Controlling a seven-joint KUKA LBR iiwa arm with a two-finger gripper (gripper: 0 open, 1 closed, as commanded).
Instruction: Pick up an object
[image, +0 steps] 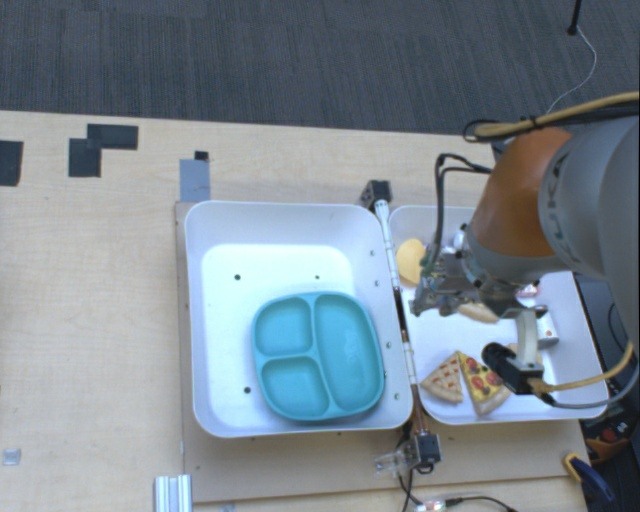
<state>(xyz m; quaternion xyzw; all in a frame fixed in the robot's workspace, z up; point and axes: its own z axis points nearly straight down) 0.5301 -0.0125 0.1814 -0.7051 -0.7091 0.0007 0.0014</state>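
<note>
**Gripper low over the right-hand bin, objects on every side**

And here we are: the grey arm (560, 190) with its orange band comes in from the right of the frame, and the gripper (436, 292) is down inside the right-hand bin (572, 305), at that bin's left side, close to the wall it shares with its neighbour. The wrist covers it from above, so there's no telling whether it is open or closed, and nothing can be seen held in it.

What's on offer? A yellow lump (409, 260) lies just up and left of the gripper, very near it, in the bin's upper left corner. A tan piece (479, 313) pokes out from under the wrist, just right of the gripper. Lower down, near the bin's bottom edge, a left pizza slice (445, 381) and a right pizza slice (485, 384) lie side by side, touching or nearly so.

Over in the left-hand bin (270, 262), a teal divided plate (318, 356) with three compartments lies flat toward the lower right, well apart from the gripper. Both bins sit on the pale bench (90, 330).
</note>
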